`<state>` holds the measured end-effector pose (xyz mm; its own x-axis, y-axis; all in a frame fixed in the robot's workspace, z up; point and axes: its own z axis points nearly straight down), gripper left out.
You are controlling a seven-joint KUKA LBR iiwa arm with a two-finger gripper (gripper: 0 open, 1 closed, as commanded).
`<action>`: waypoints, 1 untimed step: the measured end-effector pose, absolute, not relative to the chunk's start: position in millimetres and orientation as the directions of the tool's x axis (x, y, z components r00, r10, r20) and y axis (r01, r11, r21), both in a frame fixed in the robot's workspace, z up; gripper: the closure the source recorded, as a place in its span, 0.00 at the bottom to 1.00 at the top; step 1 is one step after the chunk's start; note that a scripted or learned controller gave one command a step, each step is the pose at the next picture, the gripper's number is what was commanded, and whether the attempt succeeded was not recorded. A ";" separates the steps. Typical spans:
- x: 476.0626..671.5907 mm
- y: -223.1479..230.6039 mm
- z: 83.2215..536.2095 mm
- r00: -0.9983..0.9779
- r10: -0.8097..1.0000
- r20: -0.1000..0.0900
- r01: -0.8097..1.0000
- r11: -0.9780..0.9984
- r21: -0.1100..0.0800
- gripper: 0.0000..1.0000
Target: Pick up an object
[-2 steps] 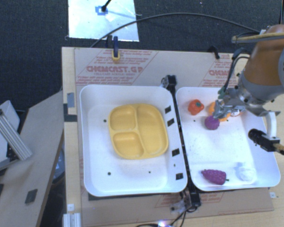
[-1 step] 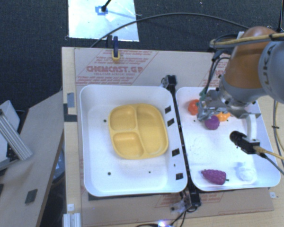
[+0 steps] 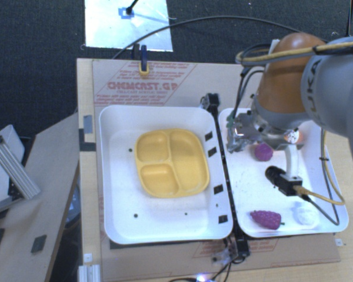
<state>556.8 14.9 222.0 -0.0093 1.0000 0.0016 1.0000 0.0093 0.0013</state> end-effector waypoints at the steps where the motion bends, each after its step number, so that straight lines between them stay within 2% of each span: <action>1: 550.8 71.5 214.6 -0.009 1.000 0.002 1.000 0.009 0.001 1.00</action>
